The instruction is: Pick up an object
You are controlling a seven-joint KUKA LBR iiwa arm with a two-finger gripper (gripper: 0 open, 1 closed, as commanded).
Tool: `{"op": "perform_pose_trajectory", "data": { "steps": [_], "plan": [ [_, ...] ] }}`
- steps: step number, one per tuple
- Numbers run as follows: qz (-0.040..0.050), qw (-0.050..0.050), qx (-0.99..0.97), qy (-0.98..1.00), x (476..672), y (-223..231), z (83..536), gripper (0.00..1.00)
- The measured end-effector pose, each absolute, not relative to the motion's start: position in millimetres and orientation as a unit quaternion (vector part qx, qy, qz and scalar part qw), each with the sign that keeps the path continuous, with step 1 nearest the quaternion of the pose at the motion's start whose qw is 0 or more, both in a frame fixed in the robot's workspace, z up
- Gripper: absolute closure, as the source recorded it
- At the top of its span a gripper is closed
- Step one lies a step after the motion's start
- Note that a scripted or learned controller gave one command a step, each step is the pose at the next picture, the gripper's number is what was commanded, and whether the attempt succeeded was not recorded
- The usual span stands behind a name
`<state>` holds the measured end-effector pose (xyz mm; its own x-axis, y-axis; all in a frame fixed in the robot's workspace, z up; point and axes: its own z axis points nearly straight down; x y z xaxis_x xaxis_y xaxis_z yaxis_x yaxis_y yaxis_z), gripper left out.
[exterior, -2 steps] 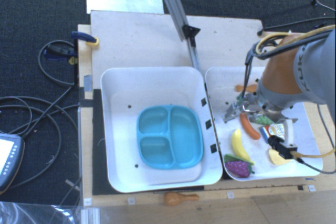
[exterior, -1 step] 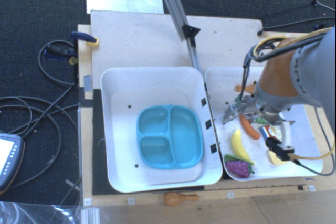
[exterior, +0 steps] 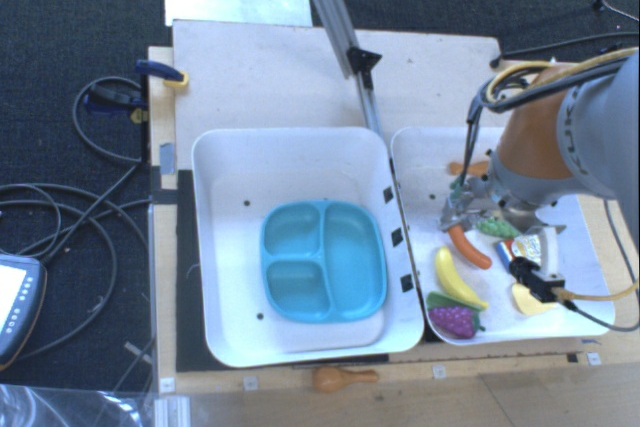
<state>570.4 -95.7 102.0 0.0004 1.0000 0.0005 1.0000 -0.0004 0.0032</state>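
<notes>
We find the arm [exterior: 560, 130] reaching into the right bin [exterior: 425, 150], its tool [exterior: 462, 215] lowered among the toy food near the bin's middle. The tool sits just above the upper end of an orange sausage [exterior: 469, 247], perhaps touching it; we cannot tell whether it is open or closed, nor whether anything is gripped. A banana [exterior: 456, 279] lies just beside the sausage, purple grapes [exterior: 452, 320] at the bin's near rim, a green piece [exterior: 496, 227] under the wrist. The left bin [exterior: 225, 215] carries a blue tray [exterior: 324, 261]. We judge the step to be the descent onto the sausage. Next, a firm closure and a straight lift clear of the banana.
</notes>
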Motion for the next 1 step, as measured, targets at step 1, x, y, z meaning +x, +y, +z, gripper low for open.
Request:
{"op": "perform_pose_trajectory", "data": {
  "steps": [1],
  "plan": [
    [0.0023, 0.003, 0.705, 0.709, 574.6, -98.1, 166.2, 1.00]
  ]
}}
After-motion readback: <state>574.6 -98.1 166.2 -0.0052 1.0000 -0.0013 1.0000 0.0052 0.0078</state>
